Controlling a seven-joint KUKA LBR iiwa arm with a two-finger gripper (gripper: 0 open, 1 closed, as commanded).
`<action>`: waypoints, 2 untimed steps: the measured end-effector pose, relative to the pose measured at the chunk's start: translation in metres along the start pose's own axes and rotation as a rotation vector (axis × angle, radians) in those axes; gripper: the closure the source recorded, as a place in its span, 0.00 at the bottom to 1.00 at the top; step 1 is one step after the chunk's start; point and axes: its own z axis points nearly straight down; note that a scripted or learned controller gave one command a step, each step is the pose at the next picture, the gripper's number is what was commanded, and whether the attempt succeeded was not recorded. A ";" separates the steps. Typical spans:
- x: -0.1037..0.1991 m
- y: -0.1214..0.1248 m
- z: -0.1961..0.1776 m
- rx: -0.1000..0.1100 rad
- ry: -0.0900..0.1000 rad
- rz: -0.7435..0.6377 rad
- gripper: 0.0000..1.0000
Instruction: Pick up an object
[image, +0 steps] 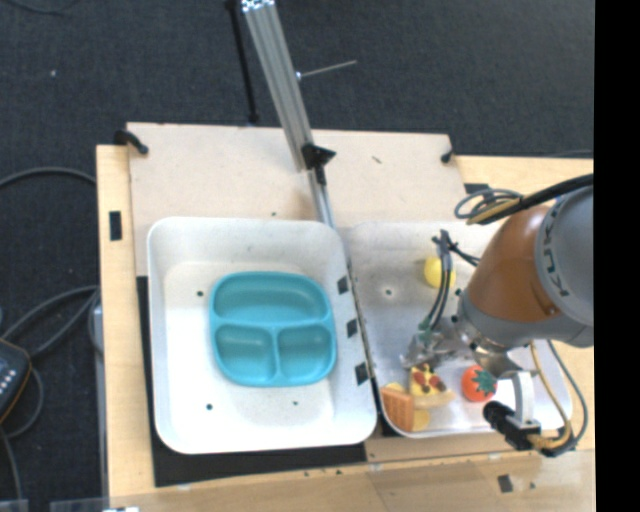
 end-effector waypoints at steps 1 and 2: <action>-0.009 0.007 -0.048 -0.002 -0.001 -0.007 1.00; -0.014 0.010 -0.092 -0.003 -0.002 -0.008 1.00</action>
